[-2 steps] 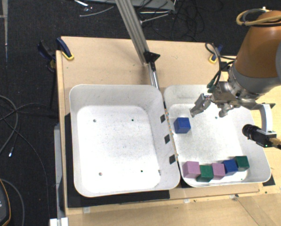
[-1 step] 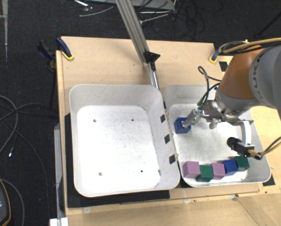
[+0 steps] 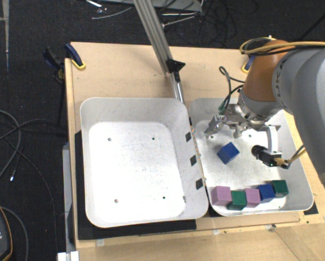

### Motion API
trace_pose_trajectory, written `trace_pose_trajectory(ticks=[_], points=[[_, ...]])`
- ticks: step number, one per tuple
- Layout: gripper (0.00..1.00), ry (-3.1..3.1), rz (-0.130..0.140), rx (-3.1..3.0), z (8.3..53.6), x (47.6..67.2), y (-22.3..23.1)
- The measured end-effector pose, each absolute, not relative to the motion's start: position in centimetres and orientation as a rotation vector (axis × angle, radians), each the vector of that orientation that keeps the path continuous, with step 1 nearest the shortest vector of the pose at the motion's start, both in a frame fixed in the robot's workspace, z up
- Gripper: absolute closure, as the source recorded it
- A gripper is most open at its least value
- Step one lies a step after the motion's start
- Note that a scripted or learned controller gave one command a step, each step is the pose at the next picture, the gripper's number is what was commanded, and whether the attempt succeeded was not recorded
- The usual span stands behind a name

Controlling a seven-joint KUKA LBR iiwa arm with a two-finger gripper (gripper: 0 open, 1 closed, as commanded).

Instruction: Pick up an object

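Left bin (image 3: 97, 113): no blocks. Right bin (image 3: 293, 194): gripper (image 3: 226, 127) hangs just above a tilted blue block (image 3: 228, 152), nothing between its fingers, whose spread cannot be told; five blocks (image 3: 251, 196) line the near wall.

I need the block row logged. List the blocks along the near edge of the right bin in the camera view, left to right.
Pink block → green block → second pink block → blue block → dark green block. The lone blue block up the bin, below the pincer, is not part of the row.
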State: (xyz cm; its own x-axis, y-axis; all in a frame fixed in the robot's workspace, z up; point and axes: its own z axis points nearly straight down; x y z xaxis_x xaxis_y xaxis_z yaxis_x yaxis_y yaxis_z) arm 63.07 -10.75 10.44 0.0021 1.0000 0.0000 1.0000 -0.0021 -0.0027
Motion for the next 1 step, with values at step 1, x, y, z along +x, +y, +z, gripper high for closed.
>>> trace_pose_trajectory(ticks=[1], points=[[0.0,-2.224,0.001,-2.22,10.42,63.26,-10.71]])
